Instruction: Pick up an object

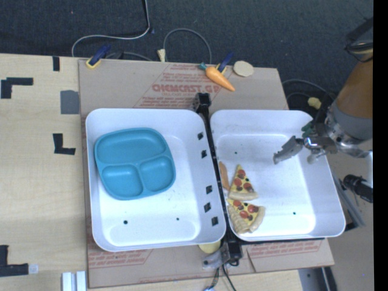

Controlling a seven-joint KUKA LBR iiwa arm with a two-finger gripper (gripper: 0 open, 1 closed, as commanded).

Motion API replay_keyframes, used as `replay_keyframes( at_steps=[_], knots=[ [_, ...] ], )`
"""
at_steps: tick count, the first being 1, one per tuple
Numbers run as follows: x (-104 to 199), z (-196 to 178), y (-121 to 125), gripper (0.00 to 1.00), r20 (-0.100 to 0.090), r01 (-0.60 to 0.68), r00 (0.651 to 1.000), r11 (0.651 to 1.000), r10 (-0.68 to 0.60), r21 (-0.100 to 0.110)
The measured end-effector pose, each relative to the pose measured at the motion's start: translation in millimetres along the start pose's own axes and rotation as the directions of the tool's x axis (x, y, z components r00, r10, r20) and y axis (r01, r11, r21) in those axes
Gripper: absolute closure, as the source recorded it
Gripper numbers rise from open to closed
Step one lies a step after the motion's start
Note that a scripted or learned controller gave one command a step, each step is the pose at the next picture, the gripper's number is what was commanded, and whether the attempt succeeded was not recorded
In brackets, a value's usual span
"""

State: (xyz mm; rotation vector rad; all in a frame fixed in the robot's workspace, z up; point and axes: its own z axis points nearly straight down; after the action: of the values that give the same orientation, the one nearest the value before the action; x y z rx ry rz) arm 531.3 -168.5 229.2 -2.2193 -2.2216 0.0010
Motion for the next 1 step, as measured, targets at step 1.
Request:
replay_keyframes(
  at_steps=[1],
  knots=[
    [58.5, 66.7, 7.3, 0.0, -0.003, 0.005, 1.0, 1.0, -0.005, 0.007]
  ],
)
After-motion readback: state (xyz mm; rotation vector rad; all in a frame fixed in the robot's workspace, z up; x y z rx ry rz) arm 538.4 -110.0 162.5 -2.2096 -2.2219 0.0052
